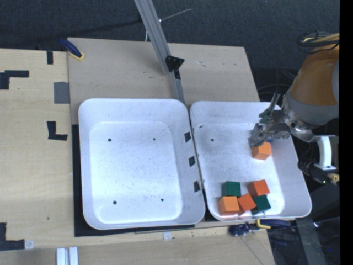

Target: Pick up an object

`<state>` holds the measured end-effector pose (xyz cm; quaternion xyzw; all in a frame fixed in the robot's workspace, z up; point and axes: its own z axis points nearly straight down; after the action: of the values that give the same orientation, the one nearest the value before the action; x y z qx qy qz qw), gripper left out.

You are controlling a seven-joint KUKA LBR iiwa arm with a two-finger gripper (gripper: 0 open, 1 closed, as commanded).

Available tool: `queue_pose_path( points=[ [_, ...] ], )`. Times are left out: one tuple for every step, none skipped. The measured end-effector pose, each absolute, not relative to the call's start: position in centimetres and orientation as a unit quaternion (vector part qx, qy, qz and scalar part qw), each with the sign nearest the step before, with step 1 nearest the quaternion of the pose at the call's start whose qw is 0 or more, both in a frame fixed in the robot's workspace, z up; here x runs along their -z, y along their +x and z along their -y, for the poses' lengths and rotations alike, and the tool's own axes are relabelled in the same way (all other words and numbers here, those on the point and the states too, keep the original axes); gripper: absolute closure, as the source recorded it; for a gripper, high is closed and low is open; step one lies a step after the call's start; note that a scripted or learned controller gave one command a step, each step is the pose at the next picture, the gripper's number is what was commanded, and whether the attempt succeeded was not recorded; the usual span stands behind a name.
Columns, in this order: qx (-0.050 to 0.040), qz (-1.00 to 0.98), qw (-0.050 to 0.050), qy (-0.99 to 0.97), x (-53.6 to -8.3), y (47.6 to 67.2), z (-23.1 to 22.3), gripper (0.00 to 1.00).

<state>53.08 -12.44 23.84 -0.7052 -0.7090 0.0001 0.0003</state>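
Two shallow white plastic bins sit side by side on your pale wooden tabletop [215, 70], touching along their inner rims.

Camera view, item by item:

- Left white bin [88, 112]: you see its speckled floor with four small dark dots near the corners.
- Right white bin [220, 112]: it carries all the blocks listed below.
- Lone orange cube [262, 150]: it lies in the right half of the right bin, well apart from the other blocks, directly under the end effector and touching or nearly touching its tip.
- Cluster at the near edge of the right bin: a dark green cube [231, 189] at the back left, an orange cube [228, 205] in front of it, a red-orange cube [258, 188] at the back right, another red-orange block [246, 202] in the middle, and a dark green block [262, 203] at the front right. All five are packed together, touching.
- Grey arm with orange band [314, 87]: it reaches in from the right, over the bin's right rim.
- End effector [259, 138]: it hangs just above the lone orange cube. You cannot tell how its jaws stand; the cube looks below the tip, not visibly between the fingers.
- Slanted grey metal pole [156, 29]: it runs from the top down to the gap between the bins.
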Motion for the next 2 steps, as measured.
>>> queue_pose_path(
  points=[
    [0.0002, 0.71, 0.001, -0.704, -23.4, 53.6, 6.1, 1.0],
    [-0.0002, 0.71, 0.001, -0.705, -23.2, 53.7, 1.3, 1.0]
  ],
)
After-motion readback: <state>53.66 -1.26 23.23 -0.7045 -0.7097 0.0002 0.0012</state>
